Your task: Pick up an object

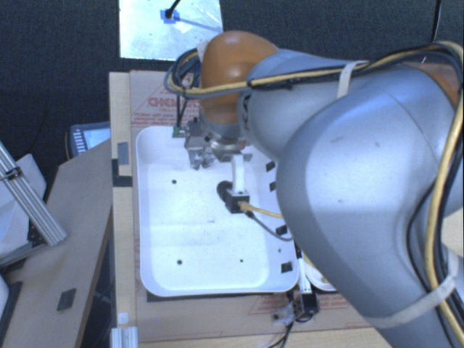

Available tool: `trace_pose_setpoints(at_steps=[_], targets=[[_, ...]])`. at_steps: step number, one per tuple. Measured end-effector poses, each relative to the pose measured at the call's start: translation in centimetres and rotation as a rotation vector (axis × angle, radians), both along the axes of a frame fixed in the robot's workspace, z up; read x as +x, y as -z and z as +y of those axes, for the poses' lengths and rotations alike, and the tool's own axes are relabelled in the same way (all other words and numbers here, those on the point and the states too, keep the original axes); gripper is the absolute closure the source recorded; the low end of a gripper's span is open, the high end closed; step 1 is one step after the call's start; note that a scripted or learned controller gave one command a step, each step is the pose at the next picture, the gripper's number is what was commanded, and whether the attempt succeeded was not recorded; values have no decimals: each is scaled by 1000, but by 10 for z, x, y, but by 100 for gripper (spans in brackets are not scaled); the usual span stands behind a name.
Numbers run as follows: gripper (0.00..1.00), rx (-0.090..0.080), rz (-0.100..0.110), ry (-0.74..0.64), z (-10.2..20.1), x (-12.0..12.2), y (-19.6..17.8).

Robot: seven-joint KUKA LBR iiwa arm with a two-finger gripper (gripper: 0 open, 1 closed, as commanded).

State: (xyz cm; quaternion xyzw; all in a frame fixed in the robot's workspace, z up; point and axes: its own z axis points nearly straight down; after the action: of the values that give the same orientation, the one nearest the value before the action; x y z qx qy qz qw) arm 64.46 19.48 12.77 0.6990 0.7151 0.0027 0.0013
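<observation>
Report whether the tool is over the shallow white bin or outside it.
Over it: the tool overlaps the shallow white bin floor, just inside its far rim.

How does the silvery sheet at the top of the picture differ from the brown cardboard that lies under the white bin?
The silvery sheet is shiny and grey; the cardboard is dull brown with red print. The silvery sheet sits apart against the dark backdrop and bears a small blue piece; the cardboard bears the white bin. Both are flat with straight edges.
</observation>
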Motion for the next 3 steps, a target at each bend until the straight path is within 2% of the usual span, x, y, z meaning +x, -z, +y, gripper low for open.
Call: trace_pose_setpoints(at_steps=[1, 2, 3], targets=[[0, -1, 0, -2, 0, 0, 0], [100, 0, -2, -4, 0, 1, -11], [100, 0, 4, 16, 42, 24, 46]])
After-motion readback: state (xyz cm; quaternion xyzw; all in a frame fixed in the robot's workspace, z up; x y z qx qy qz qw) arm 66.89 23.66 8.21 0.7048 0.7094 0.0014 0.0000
